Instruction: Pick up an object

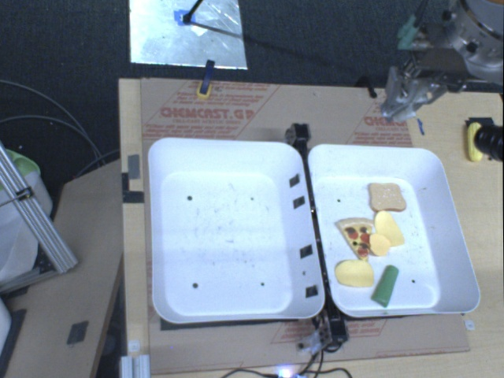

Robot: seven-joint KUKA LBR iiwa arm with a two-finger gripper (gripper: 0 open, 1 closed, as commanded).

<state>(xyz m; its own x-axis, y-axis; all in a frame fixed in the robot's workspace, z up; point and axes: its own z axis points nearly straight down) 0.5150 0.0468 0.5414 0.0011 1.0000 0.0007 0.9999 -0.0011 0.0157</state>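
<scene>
On the tan cardboard-covered surface [236, 105], my end effector [402, 101], grip state unclear, hovers beyond the right shallow white plastic bin [453, 235]; I judge reaching comes next, down toward the green cylindrical block [385, 285].

Counter [260, 105] with two white bins and surroundings.
A metal sheet [187, 22] lies beyond the counter's far edge; a yellow-and-blue clip [206, 81] rests near it; an aluminium rail [35, 215] leans at left.

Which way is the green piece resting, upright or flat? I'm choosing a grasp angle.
Flat. The green piece lies lengthwise on the right bin's floor, slightly slanted, beside the yellow piece.
</scene>
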